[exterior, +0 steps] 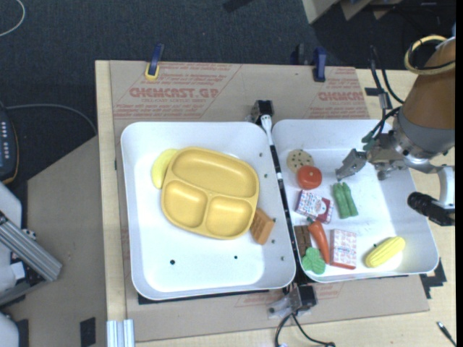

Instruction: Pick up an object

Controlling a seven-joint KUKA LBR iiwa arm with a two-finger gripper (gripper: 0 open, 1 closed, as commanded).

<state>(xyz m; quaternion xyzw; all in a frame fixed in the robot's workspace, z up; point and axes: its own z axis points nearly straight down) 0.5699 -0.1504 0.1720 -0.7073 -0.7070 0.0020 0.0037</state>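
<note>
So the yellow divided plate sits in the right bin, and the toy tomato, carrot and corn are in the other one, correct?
Not quite. The camera view shows the yellow divided plate in the left bin, not the right. The tomato, carrot and corn do lie in the other one, the right bin.

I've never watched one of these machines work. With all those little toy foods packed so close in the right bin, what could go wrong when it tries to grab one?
The gripper hangs above the right bin, near the green vegetable and the tomato. Coming down, it might nudge a neighbour instead of closing on one item. The flat packets lie low and could slip free.
</note>
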